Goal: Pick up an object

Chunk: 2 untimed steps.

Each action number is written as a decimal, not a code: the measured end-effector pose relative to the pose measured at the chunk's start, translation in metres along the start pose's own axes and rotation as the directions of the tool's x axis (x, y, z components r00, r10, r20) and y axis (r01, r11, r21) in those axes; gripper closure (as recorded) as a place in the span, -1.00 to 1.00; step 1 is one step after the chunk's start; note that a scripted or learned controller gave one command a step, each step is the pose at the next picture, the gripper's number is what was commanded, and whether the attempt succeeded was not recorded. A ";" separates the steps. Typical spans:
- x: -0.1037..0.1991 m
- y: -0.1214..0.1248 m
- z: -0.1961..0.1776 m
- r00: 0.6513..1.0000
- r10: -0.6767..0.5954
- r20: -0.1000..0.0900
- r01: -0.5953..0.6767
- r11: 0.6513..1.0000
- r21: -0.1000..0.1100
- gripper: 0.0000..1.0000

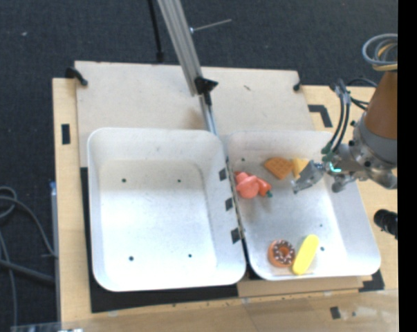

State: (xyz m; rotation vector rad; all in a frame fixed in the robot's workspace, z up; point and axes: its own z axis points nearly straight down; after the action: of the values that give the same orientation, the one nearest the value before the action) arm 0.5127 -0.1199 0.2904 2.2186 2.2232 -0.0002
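Hovering over the right bin point(360, 241), the gripper point(317, 175) sits just right of the orange wedge point(280, 167) and yellow chunk point(300, 165); whether the claw is wide or closed, cannot tell, and nothing shows held in it. Landmark is the orange wedge: pink toy point(250, 185) just left and below it near the bin divider, donut point(281, 253) and yellow banana-like piece point(306, 254) well below at the front wall. Likely step: choosing a target. Best bet is the yellow chunk, nearest; descend straight, centre on it, avoid nudging the wedge touching it. No readable writing or brands anywhere. Left bin point(97, 206) holds nothing pickable.
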 end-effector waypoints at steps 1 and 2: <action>0.000 0.000 -0.002 1.000 0.003 0.001 -0.003 1.000 -0.004 -1.00; 0.009 0.003 0.053 1.000 0.006 0.000 -0.006 1.000 0.003 -1.00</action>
State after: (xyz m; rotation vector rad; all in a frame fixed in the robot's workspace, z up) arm 0.5159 -0.1112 0.2372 2.2269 2.2179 -0.0032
